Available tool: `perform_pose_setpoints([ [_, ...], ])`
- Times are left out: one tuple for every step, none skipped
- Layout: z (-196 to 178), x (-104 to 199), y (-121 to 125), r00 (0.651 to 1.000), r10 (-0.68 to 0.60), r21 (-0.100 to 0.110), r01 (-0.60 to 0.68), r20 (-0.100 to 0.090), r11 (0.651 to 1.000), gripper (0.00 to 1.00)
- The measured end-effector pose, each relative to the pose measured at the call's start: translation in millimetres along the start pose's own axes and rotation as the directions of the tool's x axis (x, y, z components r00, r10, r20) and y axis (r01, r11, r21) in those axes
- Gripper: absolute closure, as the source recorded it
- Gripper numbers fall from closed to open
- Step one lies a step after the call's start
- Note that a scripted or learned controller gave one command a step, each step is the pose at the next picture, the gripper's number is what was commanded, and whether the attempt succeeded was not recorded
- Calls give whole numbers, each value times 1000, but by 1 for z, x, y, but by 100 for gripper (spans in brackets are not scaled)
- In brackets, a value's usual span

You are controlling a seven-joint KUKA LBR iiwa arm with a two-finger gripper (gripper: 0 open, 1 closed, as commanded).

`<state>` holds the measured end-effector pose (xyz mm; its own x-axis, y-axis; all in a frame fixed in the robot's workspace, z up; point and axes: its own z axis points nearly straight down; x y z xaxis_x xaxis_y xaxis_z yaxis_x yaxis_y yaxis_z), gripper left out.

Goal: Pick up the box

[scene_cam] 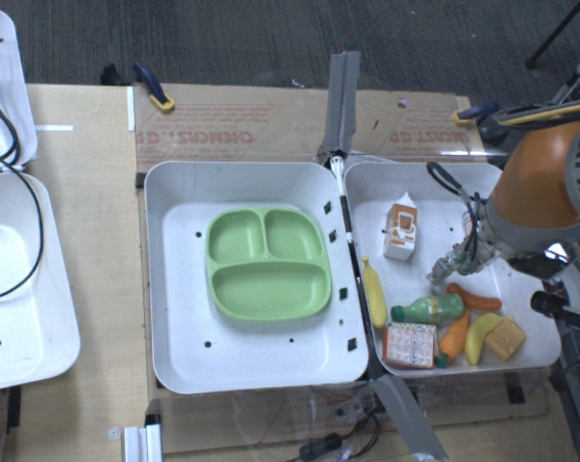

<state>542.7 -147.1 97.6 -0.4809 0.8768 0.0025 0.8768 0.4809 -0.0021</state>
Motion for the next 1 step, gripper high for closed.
perform_pose_setpoints([
  [0,0,0,1000,-1,0,1,0,1000,0],
])
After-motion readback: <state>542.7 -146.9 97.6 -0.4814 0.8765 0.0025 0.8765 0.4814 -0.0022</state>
